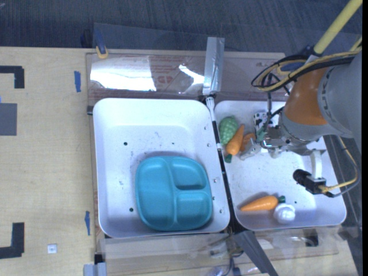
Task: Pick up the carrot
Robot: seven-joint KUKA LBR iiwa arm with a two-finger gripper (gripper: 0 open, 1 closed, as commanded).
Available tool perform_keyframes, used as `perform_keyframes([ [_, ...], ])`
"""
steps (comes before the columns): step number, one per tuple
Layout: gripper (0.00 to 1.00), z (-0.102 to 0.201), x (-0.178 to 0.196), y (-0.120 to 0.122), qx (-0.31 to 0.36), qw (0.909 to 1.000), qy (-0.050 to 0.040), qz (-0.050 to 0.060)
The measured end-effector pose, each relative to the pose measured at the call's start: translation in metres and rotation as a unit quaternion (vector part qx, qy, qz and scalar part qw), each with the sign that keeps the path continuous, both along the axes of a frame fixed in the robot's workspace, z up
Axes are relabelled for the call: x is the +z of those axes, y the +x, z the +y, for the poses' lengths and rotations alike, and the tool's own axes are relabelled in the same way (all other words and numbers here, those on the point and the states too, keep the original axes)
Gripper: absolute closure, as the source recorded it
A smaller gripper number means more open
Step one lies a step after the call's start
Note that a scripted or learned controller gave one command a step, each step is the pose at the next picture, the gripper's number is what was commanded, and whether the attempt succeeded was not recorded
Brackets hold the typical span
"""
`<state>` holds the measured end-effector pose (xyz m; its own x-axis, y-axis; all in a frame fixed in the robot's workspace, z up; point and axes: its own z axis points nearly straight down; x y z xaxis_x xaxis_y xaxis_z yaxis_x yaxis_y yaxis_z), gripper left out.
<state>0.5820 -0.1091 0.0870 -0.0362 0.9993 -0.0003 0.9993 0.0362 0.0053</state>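
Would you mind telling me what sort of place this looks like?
Probably a robotics lab bench: a grey arm reaches over two white bins, one holding a blue divided tray, the other toy carrots.

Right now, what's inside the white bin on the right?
The right bin holds two carrots, a green vegetable and a small white thing. The robot's hand and arm cover part of the floor.
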Motion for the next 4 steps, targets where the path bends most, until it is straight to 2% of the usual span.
perform_keyframes([
  [1, 0.0, 0.021, 0.102, 0.006, -0.053, 0.9986, 0.0001, -0.002],
  [2, 0.0, -0.001, 0.027, -0.105, -0.026, 0.9996, 0.0002, 0.007],
  [3, 0.0, 0.035, 0.099, -0.087, 0.047, 0.9989, 0.0, 0.0],
  [4, 0.0, 0.079, 0.123, -0.102, 0.183, 0.9832, -0.0001, 0.002],
])
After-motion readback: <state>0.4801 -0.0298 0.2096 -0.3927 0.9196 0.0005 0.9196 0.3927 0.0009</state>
